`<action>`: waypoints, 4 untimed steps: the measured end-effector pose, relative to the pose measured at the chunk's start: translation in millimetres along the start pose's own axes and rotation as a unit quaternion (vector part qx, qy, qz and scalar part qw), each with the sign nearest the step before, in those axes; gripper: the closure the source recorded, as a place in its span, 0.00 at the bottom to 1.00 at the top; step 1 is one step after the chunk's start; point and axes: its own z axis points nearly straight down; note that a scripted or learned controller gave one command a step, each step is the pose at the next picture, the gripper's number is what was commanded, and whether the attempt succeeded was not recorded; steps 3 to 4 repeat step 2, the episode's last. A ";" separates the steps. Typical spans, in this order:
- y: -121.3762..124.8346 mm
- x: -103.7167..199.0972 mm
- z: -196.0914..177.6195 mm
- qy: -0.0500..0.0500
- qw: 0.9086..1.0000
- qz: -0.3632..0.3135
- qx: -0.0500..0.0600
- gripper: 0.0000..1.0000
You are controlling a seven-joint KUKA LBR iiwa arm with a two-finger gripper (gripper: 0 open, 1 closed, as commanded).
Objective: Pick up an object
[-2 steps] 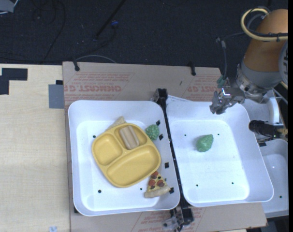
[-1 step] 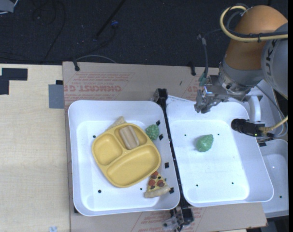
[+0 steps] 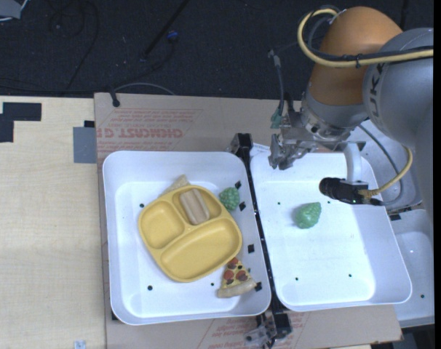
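Note:
My gripper (image 3: 282, 158) hangs over the far left corner of the right bin (image 3: 337, 289), with nothing visible between its fingers. A green leafy toy (image 3: 308, 214) lies in the right bin, nearer and to the right of the gripper. In the left bin (image 3: 126, 267) sits a yellow divided plate (image 3: 188, 242) with a tan hot dog bun (image 3: 195, 206) in its far compartment. A small green broccoli piece (image 3: 230, 198) rests by the plate's far right rim. A pizza slice (image 3: 236, 278) lies near the left bin's front right corner.
A black clip-like part (image 3: 344, 190) on the arm hangs above the right bin's far right area. The black divider (image 3: 253, 217) runs between the two bins. Cardboard (image 3: 177, 118) lies under both bins.

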 end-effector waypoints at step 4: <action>6.8 101.8 9.5 -0.001 1.000 0.000 0.000 1.00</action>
